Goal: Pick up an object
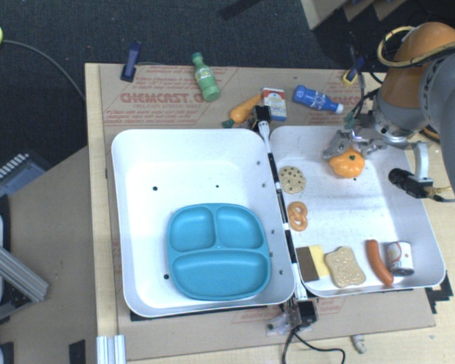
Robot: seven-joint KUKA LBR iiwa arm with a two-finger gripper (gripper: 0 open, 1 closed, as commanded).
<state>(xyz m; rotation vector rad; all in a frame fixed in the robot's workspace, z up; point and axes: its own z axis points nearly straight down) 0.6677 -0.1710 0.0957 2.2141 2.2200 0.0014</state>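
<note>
- Step in hand: grasp approach — claw (352,144) sits low in the right bin (409,226), directly over the orange fruit (346,164).
- Finger spacing: cannot tell.
- Next move, as judged: close on the fruit, then lift.

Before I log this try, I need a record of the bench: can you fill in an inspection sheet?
Surface: two white bins side by side on a board.
Job's things: orange fruit, cookie, pretzel, bread, sausage in the right bin; blue tray in the left.
Clutter: green bottle, blue bottle behind the bins.
Grippers: gripper right above the orange fruit.
Cables: one on the floor, far left.
Surroundings: dark carpet.
</note>
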